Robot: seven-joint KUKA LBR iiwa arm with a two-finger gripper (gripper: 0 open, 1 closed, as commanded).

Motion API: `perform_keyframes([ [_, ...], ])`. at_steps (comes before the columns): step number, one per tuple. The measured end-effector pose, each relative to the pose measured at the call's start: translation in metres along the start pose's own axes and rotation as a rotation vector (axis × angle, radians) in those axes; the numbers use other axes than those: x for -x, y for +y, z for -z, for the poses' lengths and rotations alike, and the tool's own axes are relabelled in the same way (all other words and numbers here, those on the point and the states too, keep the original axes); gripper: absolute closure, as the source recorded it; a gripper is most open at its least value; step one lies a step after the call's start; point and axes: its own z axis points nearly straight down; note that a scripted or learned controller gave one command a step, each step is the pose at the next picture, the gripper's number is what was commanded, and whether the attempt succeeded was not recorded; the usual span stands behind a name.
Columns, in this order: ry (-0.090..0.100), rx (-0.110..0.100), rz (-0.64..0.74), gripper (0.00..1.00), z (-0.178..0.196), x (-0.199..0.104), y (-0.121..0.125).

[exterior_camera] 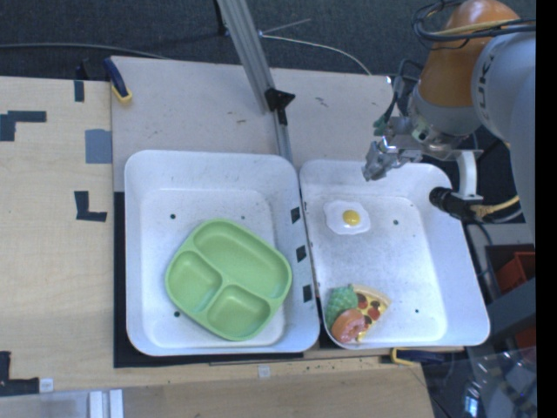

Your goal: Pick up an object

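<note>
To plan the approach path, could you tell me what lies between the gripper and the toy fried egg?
In the camera view, just bare white bin floor separates the gripper from the toy fried egg.

A workbench over dark carpet, evenly lit.

The pale wooden bench top carries dark tape marks on its left side, with a lighter board set further back. Beyond it lies dark grey carpet. A slanted metal post rises from the board, and a thin cable trails across nearby.
</note>
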Motion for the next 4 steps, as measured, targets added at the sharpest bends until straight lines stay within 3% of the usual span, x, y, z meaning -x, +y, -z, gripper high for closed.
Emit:
perform_keyframes([
  [1, 0.000, 0.001, 0.002, 1.00, 0.060, -0.009, 0.002],
  [2, 0.001, -0.005, 0.001, 1.00, 0.069, -0.009, 0.002],
  [4, 0.002, -0.006, 0.005, 1.00, 0.062, -0.113, -0.007],
])
